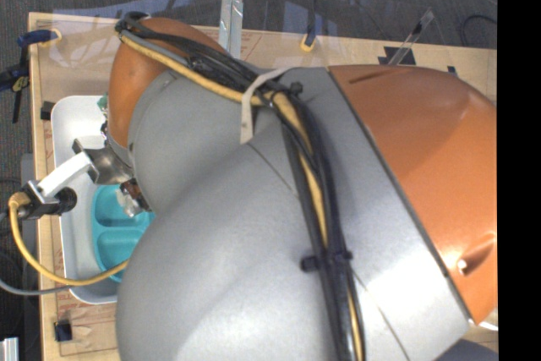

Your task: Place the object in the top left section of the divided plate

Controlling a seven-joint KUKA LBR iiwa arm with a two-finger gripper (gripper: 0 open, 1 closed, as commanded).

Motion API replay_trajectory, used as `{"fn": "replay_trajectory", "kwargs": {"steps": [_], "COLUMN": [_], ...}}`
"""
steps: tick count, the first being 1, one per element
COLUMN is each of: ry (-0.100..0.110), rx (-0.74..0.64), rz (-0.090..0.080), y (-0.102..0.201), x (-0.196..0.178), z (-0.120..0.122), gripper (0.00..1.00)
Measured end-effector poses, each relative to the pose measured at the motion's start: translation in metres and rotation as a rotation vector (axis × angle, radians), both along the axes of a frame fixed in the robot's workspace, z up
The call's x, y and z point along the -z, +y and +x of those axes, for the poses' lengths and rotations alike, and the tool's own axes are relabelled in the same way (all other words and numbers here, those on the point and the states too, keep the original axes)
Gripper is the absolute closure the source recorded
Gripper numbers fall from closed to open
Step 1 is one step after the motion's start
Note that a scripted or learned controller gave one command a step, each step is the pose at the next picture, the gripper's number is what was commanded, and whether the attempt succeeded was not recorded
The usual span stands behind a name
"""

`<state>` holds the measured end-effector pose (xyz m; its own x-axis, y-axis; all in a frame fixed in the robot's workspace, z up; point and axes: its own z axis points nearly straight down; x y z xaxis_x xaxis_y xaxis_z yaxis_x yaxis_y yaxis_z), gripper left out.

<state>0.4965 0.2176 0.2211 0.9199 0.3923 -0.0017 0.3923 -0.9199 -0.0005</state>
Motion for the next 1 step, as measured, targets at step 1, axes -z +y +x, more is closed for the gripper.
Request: {"fn": "replay_trajectory", "kwargs": {"steps": [1], "ry": [-0.007], "rx": [0.06], "rz": [0.011], "y": [-0.0564], "x": [0.1102], "z": [-0.0092], "gripper": [1.0]}}
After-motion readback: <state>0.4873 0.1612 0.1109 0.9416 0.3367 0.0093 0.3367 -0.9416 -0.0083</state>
